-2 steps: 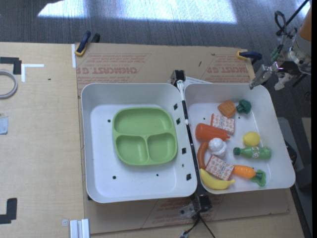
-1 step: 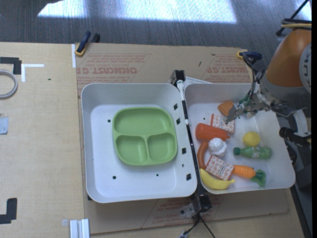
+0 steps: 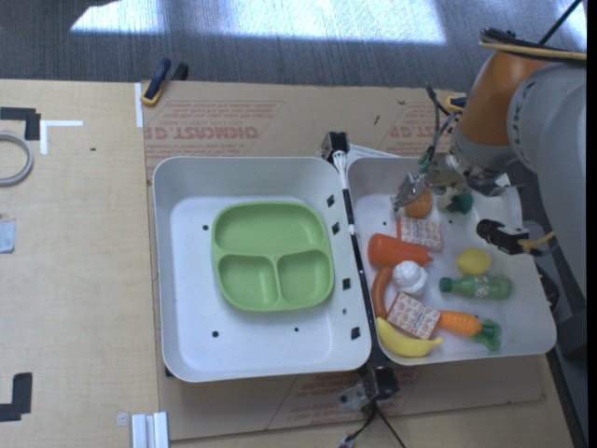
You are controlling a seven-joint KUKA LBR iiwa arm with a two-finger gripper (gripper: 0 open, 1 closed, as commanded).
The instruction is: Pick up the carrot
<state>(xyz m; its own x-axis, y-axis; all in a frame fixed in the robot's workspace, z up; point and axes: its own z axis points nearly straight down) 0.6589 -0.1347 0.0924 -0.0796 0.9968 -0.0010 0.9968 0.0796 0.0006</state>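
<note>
The claw (image 3: 412, 191) hangs low over the far end of the right bin (image 3: 522, 343), at a small orange piece (image 3: 419, 204); whether it is wide or narrow, I cannot tell. The carrot (image 3: 462, 323), a smooth tapered orange toy with a green leafy end, lies well nearer the camera than the claw, by the bin's near wall, beside a curved yellow banana (image 3: 407, 341). The step looks like the approach. Next, the claw must travel across to the carrot and descend over its body.
</note>
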